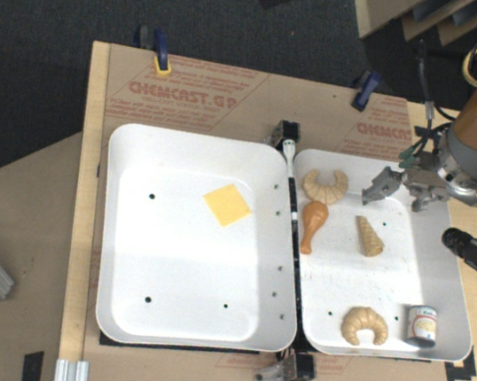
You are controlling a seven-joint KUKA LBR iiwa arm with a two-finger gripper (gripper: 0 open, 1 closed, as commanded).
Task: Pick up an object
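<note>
We see the gripper (398, 189) with its fingers apart and nothing between them, over the far part of the right bin (447, 290). Nearest it in that bin lie a croissant (324, 185) and a cone (370, 236). A drumstick (312, 223) lies just beside the bin's left wall. At the near edge sit a second croissant (365, 325) and a can (421, 324). In the left bin (123, 239) we find a yellow square (227, 204).
</note>
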